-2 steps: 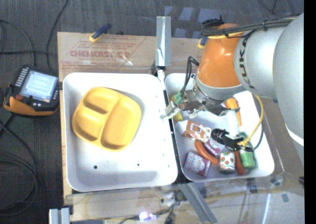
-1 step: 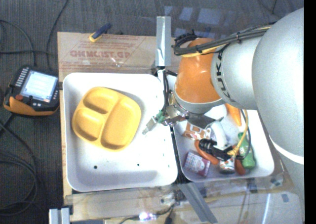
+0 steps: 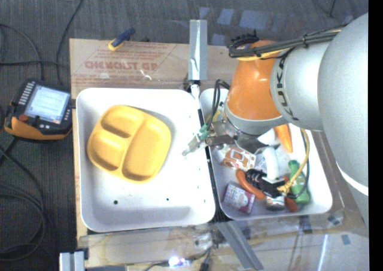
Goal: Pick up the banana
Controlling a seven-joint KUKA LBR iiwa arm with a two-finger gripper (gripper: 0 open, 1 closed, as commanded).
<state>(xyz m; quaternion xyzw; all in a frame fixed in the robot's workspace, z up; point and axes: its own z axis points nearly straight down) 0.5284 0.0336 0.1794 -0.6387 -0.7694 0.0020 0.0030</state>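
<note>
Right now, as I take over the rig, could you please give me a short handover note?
Gripper: low over the seam between the two bins, at the right bin's left edge; nothing visibly held.
Things: the right bin holds clutter, including a purple packet and a carrot. The arm covers part of it, and I cannot tell the banana apart there. The left bin holds a yellow divided plate.
Done: no pick to see.
Left: locate the banana, grasp it, lift it.
</note>
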